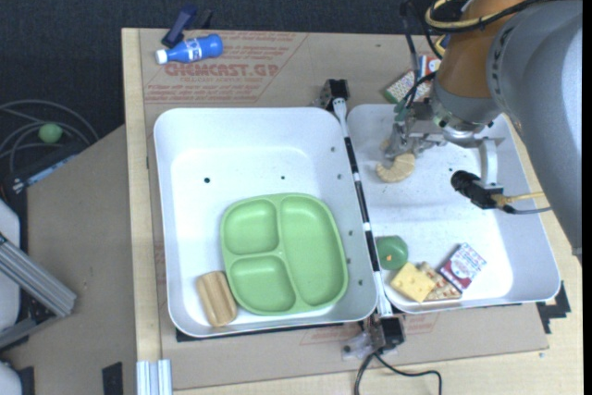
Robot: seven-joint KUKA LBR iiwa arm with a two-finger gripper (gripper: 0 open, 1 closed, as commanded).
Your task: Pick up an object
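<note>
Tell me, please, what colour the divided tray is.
Light green, shown in the camera view: divided tray.

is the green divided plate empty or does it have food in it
Empty: all three compartments of the green plate show bare; the tan block lies beside it.

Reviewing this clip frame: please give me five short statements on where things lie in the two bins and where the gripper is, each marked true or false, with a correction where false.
1. The green divided plate lies in the left bin. True.
2. The tan bread-like piece sits on the plate. False: it lies on the bin floor beside the plate's left front corner.
3. The gripper is over the right bin, just above a beige item. True.
4. The blue and white bottle is in the right bin. False: it lies on the bench outside both bins.
5. The yellow cheese-like wedge is near the right bin's front edge. True.
</note>
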